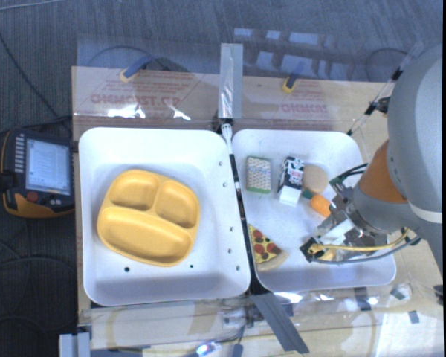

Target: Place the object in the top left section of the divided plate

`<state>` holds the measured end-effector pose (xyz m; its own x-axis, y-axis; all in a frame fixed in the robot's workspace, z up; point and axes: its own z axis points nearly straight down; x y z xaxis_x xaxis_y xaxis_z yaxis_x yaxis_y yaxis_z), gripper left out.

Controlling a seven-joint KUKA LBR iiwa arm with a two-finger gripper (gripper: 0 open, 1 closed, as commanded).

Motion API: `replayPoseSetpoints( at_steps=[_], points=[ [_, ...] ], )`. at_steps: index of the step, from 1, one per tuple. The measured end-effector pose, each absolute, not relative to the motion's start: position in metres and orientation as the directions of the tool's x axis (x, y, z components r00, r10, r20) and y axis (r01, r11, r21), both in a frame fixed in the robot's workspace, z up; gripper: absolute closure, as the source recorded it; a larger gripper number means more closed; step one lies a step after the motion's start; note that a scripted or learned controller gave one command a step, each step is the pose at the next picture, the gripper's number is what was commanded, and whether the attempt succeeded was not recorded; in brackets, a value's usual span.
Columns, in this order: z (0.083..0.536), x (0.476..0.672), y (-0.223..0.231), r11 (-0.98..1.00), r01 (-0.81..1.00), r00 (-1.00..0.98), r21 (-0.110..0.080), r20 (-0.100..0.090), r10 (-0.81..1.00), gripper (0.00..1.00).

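— Sitting where, the yellow divided plate (149, 216)?
— Middle of the left bin (89, 274). The pizza slice (264, 248) lies at the right bin's (372, 274) lower left corner.
— And the pincer (323, 245)?
— Low over the right bin; whether spread or pressed together, I cannot tell.

Yellow divided plate (149, 216), left bin

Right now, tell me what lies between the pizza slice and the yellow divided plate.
In the camera view, the bins' adjoining walls lie between the pizza slice and the divided plate, plus bare white floor of the left bin.
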<state>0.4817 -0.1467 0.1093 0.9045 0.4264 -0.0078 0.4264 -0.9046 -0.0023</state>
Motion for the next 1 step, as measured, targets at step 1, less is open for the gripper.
replayPoseSetpoints(
  at_steps=[1],
  points=[
    [0.0905,0.4858,-0.1012,-0.981,0.195,0.981,0.014,0.008,0.195,1.0]
  ],
)
